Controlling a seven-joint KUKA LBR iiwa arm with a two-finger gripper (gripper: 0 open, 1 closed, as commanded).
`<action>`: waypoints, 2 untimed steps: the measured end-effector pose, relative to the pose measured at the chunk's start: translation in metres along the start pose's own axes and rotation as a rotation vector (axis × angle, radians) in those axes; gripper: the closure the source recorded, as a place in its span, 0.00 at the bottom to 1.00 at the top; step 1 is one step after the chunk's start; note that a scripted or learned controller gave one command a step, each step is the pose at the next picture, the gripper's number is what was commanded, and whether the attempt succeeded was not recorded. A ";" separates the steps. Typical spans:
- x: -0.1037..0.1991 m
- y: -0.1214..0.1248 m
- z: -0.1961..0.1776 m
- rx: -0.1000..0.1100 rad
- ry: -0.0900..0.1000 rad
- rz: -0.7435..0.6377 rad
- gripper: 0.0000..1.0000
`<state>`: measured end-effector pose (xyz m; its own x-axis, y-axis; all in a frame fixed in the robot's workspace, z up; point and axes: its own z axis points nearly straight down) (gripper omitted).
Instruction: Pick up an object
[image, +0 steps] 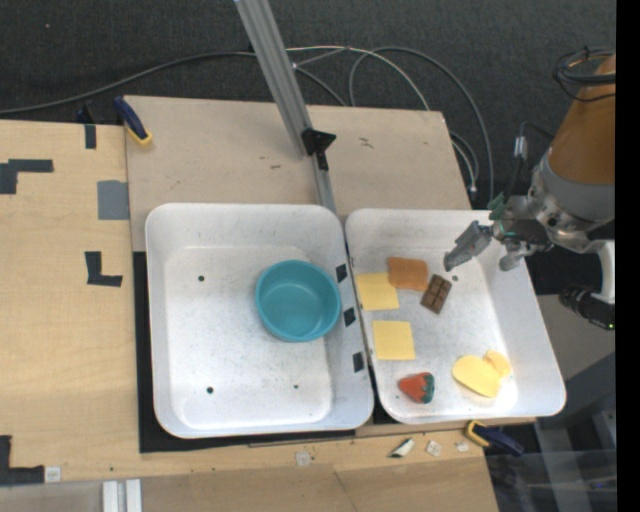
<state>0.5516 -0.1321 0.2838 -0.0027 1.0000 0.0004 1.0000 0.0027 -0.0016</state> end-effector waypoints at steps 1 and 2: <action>0.000 0.000 0.000 0.000 0.000 0.000 0.00; 0.003 -0.011 0.055 0.006 0.000 0.001 0.00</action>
<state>0.5409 -0.1290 0.2284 -0.0016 1.0000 0.0005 1.0000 0.0016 -0.0071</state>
